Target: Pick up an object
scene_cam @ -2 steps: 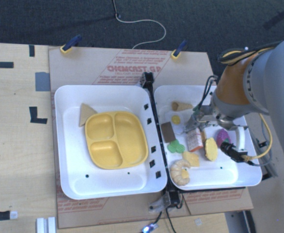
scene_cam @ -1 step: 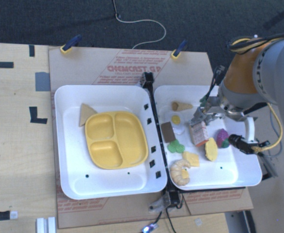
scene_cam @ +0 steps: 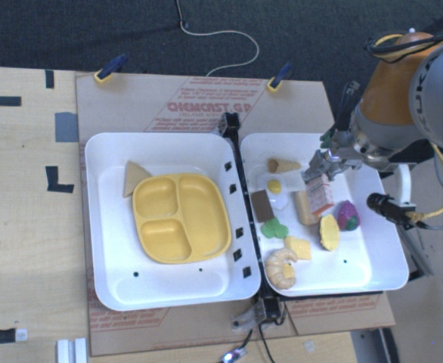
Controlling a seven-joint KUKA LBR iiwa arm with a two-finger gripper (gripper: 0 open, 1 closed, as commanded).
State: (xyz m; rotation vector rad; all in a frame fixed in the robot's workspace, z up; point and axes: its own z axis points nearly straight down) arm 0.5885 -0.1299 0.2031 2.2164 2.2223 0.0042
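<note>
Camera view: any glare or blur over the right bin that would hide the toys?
Camera view: even lighting, soft shadows, no strong glare on the right bin; toys are slightly soft but distinguishable; the end effector overlaps the carton.

Two blue clamps [scene_cam: 110, 67] [scene_cam: 280, 74] pin printed cardboard [scene_cam: 199, 104] to the bench's [scene_cam: 25, 203] far side; a white cable [scene_cam: 229, 36] trails beyond.

Likely robotics lab: clamped cardboard sheet [scene_cam: 206, 104], white bins [scene_cam: 100, 203], toy food, taped bench [scene_cam: 25, 203].
</note>
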